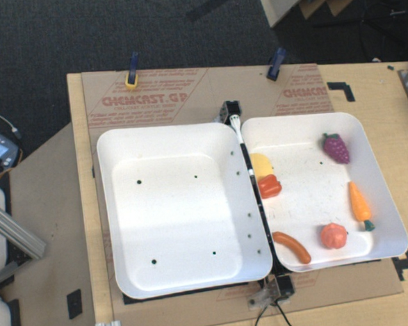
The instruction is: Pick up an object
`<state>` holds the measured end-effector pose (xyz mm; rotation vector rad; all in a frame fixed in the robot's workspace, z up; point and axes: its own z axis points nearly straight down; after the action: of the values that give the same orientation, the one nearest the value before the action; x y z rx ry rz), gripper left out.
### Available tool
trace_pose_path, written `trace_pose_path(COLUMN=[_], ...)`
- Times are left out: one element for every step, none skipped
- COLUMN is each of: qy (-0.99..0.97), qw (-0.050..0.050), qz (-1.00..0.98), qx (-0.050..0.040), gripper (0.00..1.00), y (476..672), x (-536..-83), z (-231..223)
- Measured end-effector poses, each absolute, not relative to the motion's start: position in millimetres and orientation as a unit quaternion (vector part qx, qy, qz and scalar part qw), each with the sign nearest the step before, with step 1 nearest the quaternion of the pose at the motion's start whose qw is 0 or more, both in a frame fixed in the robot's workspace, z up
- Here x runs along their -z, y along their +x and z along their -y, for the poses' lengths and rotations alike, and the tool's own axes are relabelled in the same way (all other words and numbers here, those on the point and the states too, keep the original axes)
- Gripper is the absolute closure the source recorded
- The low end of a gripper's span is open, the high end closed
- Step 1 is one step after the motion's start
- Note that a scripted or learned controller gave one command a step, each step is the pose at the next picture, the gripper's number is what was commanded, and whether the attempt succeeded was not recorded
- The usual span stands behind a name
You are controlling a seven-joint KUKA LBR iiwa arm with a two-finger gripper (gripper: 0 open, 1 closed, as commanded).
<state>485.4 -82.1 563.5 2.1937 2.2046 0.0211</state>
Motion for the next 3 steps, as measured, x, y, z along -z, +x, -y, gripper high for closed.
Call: trace_pose_path(qy=[0.705, 0.705, 0.704], qw=[0.018, 0.021, 0.023], qz=[-0.709, -0.709, -0.709], qx=[-0.0079, -0.0090, -0.0103], gripper=[1.00, 1.00, 1.00], y=[486.2, 487.0, 487.7], x=[-574, -585, -596], z=[82, 82, 82])
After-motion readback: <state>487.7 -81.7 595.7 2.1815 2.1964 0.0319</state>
